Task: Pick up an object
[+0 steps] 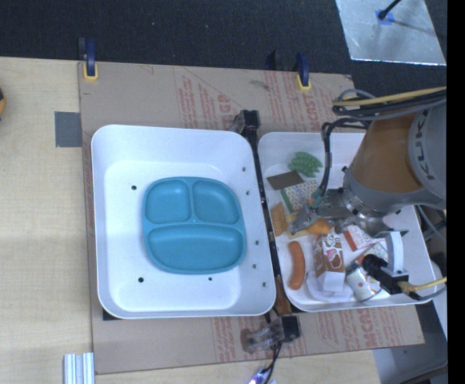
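Bench: cardboard sheet [176,94] is covering the wooden top, and blue clamps [89,58] along its upper edge are pinning it flat, presumably so the bins stay put.
Left bin [108,214]: sitting centre-left of the frame and carrying a blue divided plate [194,223], laid flat in the middle, looking like the drop spot for whatever gets lifted.
Right bin [268,154]: lying just beside the left one, right of centre, and serving as the pick pile; the clutter is crowding its lower half.
Candidates: a sausage [296,264] is lying lengthwise near the bin's left wall, a brown-and-white packet [329,256] just beside it, a green leafy piece [305,163] up toward the top of the bin, well apart from the others.
Arm [392,162]: reaching in from the right edge of the frame, orange band showing above the wrist, bulk hanging over the bin's right half and hiding much of it.
Gripper [322,208]: pointing left and down into the middle of the pile, near the packet's top.
Fingers: too dark and tangled with the clutter to call; I cannot tell whether they are apart or together.
Judgement: nothing is visibly being carried yet; the pick looks to be just getting under way.
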`<state>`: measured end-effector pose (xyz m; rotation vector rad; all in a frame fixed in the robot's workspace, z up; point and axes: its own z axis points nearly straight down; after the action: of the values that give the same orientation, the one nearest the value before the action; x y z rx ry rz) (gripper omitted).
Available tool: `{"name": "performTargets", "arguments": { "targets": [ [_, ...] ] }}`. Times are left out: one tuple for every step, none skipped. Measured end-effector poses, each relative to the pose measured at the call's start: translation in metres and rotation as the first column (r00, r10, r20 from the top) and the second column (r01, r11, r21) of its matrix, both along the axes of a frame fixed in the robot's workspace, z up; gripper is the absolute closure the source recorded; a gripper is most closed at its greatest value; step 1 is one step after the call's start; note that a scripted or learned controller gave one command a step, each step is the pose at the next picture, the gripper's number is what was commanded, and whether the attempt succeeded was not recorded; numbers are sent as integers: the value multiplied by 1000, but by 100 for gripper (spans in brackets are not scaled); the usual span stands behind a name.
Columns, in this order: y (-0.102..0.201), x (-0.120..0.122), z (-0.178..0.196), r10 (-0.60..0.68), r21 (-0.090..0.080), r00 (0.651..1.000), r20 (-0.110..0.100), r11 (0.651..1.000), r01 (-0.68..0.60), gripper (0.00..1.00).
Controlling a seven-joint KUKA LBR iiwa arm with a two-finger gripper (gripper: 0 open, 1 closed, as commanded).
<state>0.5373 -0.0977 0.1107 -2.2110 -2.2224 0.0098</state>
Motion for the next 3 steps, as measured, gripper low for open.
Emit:
{"name": "performTargets", "arguments": {
  "targets": [
    [-3,62,-18,1,-2,1000,11,1000,-1,0],
    [-4,118,-19,3,-2,1000,-8,1000,-3,0],
    [0,115,-21,0,-2,1000,-11,1000,0,0]
  ]
}}
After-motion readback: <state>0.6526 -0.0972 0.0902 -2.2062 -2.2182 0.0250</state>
